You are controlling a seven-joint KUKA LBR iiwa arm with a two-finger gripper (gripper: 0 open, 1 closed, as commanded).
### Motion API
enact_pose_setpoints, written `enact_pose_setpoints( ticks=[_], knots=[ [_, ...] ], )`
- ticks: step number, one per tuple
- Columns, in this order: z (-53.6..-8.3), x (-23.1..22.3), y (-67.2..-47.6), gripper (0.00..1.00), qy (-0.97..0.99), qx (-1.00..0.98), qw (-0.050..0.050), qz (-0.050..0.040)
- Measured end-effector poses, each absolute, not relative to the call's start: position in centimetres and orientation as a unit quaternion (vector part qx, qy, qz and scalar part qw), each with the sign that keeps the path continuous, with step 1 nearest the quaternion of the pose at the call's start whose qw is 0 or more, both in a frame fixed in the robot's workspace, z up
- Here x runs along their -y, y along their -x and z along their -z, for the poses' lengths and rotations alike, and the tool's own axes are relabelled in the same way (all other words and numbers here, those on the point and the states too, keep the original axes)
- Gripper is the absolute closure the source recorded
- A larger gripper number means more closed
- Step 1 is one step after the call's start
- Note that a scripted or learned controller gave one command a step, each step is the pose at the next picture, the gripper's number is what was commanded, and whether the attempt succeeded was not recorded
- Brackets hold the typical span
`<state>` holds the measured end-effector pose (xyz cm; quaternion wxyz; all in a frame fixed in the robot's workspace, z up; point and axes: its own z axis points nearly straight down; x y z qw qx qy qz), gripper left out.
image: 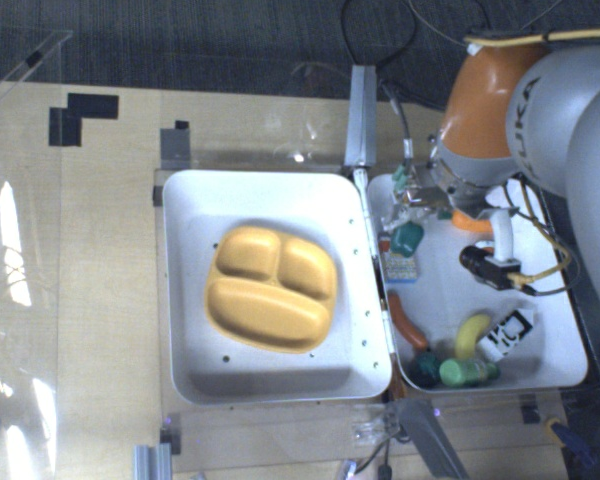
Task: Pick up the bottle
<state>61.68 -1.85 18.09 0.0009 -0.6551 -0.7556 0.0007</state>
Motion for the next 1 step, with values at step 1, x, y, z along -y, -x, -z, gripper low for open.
enact_pose_setpoints(
  ticks=[1],
  knots=[
    [-21.05, 2.86, -64.27, 1.0, 0.693, 0.721, 0.0, -0.0004]
  ],
)
